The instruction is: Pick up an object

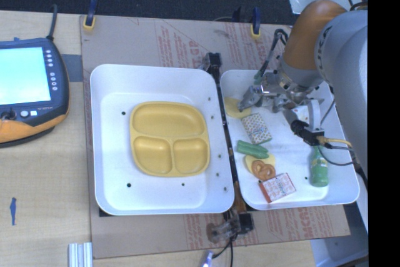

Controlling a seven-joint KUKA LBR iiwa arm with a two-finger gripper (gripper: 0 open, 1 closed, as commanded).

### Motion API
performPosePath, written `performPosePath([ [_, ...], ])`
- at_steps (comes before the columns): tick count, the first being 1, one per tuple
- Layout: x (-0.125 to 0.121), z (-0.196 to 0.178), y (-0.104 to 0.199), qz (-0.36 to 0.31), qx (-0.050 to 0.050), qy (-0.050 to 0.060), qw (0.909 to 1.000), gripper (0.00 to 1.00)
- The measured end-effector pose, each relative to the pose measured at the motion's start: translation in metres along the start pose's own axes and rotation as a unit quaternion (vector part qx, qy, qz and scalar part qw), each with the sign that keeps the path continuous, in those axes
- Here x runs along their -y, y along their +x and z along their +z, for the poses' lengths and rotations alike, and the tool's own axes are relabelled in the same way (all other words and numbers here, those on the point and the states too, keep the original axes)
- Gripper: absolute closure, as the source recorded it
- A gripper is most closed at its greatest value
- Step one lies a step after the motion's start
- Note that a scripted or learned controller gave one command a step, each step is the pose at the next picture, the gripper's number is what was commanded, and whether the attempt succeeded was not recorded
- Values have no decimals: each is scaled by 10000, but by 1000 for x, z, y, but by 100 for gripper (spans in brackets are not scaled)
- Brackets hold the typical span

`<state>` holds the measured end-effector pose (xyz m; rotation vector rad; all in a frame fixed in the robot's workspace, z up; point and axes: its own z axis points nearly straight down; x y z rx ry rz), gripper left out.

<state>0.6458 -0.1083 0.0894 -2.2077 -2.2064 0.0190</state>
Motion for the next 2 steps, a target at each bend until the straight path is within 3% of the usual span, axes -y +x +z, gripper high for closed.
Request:
performPosePath([
  [1, 62, -1, 3, -30, 33, -92, 9999, 0],
  [2, 8, -12, -6, -19, 24, -101, 9999, 0],
])
